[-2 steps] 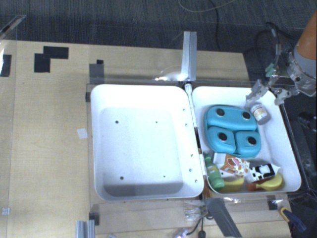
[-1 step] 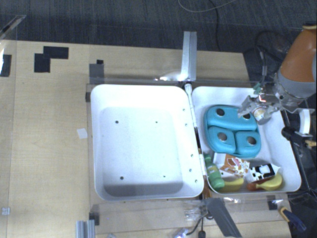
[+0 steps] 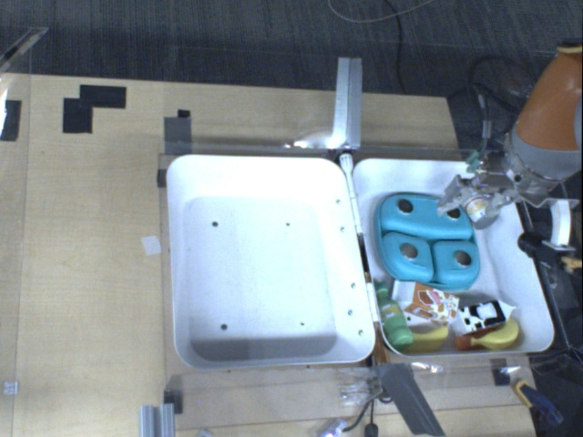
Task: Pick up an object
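Pincer (image 3: 466, 200) sits over the right bin (image 3: 537, 328), at the upper right edge of the blue tray (image 3: 426, 240); finger state cannot be told, metal parts blur together there. Whether it touches the tray is unclear. Arm (image 3: 551, 121) enters from the right, orange band above the wrist. Blue tray lies flat in mid-bin, three round holes showing. Along the bin's near wall: green bottle (image 3: 393, 319), printed carton (image 3: 432, 303), black-and-white toy (image 3: 481, 314), yellow pieces (image 3: 499, 337). Left bin (image 3: 260, 260) beside it on the desk (image 3: 82, 244).
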{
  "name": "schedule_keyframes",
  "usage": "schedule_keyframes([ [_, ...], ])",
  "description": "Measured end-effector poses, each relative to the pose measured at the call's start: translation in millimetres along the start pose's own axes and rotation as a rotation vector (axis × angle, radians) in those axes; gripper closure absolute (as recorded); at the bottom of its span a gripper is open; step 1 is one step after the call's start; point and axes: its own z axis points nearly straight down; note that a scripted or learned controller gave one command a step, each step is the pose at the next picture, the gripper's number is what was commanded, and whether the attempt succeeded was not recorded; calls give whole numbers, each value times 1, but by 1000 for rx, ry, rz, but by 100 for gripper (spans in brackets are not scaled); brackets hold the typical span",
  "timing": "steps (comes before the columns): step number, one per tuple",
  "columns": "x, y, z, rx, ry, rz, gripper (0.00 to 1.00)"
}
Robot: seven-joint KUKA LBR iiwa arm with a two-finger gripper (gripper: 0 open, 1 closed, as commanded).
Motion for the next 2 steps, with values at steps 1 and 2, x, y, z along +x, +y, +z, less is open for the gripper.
schedule_keyframes([
  [1, 1, 2, -12, -6, -1, -3, 100],
  [2, -15, 60, -107, -4, -2, -169, 100],
])
